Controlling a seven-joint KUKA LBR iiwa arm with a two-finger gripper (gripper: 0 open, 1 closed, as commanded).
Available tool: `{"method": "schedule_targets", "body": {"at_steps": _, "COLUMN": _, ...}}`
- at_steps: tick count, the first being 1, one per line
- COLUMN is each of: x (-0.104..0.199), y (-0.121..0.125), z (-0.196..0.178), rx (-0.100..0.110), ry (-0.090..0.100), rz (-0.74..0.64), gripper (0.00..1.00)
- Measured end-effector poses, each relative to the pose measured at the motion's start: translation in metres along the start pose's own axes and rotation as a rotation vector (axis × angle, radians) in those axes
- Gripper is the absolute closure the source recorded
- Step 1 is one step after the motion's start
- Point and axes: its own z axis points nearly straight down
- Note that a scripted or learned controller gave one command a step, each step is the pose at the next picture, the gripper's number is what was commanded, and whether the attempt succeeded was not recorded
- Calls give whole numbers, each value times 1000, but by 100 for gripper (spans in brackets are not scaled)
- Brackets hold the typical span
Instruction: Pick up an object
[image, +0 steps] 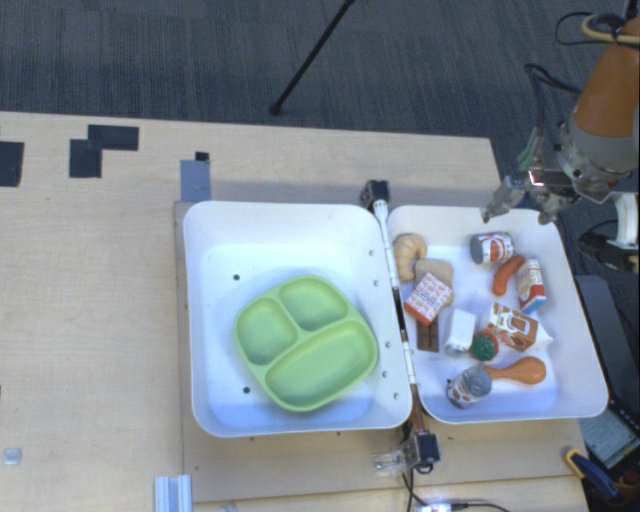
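The right bin (585, 345) holds several toy foods: a bread roll (407, 250), a red-and-white checked box (428, 297), a small tin can (490, 247), a sausage (508, 275), a white cylinder (460, 328), an orange drumstick (520, 372) and a grey can (467, 385). My gripper (518, 210) hovers over the bin's far right corner, just above and right of the tin can. Its fingers are spread open with nothing between them.
A green divided plate (305, 343) lies in the left bin (200, 300). A red-and-white packet (532, 283), an orange-and-white carton (515, 325), a green ball (484, 348) and a brown bar (427, 337) crowd the right bin's middle. Cables run at the right edge.
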Motion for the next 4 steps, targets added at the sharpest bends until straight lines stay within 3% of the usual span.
{"method": "schedule_targets", "body": {"at_steps": 1, "x": -21, "y": -27, "z": 124, "rx": -2, "ry": -1, "rz": -1, "gripper": 0}}
{"method": "schedule_targets", "body": {"at_steps": 2, "x": -45, "y": -60, "z": 138, "rx": -16, "ry": 1, "rz": -5, "gripper": 0}}
{"method": "schedule_targets", "body": {"at_steps": 3, "x": -48, "y": -59, "z": 126, "rx": -21, "ry": -8, "rz": -5, "gripper": 100}}
{"method": "schedule_targets", "body": {"at_steps": 4, "x": 8, "y": -79, "z": 34, "rx": -3, "ry": 0, "rz": 0, "gripper": 100}}
